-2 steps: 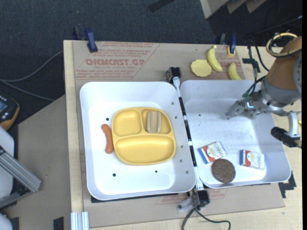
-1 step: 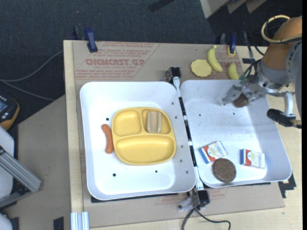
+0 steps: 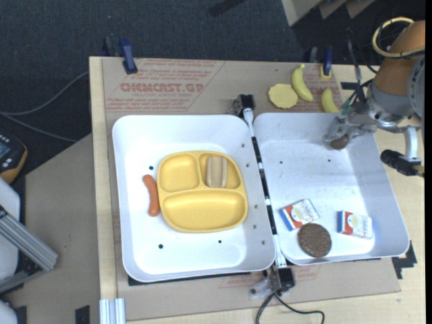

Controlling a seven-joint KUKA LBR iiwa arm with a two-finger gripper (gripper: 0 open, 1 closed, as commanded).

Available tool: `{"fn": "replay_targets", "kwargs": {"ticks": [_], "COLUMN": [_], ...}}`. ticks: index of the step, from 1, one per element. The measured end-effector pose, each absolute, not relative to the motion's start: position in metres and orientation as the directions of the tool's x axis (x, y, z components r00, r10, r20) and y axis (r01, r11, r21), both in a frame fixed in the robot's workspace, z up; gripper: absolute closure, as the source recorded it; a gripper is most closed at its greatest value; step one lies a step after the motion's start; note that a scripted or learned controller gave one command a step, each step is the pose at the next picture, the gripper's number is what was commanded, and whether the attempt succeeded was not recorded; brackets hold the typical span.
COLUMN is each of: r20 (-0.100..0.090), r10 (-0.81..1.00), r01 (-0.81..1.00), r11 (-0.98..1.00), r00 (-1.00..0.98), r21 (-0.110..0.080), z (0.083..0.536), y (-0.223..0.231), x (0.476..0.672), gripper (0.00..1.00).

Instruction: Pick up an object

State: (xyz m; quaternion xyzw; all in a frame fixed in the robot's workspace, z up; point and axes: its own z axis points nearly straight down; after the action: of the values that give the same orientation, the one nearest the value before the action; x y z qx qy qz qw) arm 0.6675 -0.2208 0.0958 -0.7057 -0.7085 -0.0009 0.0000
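1. The gripper point(image 3: 339, 137) hangs over the upper right part of the right bin point(image 3: 378, 181), beside its rear wall. A small dark shape sits at its tip; whether this is an object or part of the gripper cannot be determined, and the state of the hand cannot be determined either.
2. Candidate objects lie near the front of the right bin: a round brown disc point(image 3: 314, 239), a small carton point(image 3: 299, 214) touching or just beside the disc, and a second carton point(image 3: 354, 224) near the front right.
3. The cartons appear light and thin-walled; they probably crush under hard clamping. Grasp across the short sides.
4. The disc looks flat, stiff and low; grasp across its diameter at the rim. Slippage is likely.
5. The left bin point(image 3: 135, 181) bears a yellow tray point(image 3: 202, 211) with a sausage point(image 3: 152, 194) just beside it.
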Motion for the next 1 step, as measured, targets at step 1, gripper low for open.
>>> {"fn": "replay_targets", "kwargs": {"ticks": [1], "r20": [0.001], "r10": [1.0], "r01": [1.0], "r11": [0.006], "r00": [-0.006], "r21": [0.0], "z": [0.1237], "y": [-0.1615], "x": [0.6676], "gripper": [1.0]}}
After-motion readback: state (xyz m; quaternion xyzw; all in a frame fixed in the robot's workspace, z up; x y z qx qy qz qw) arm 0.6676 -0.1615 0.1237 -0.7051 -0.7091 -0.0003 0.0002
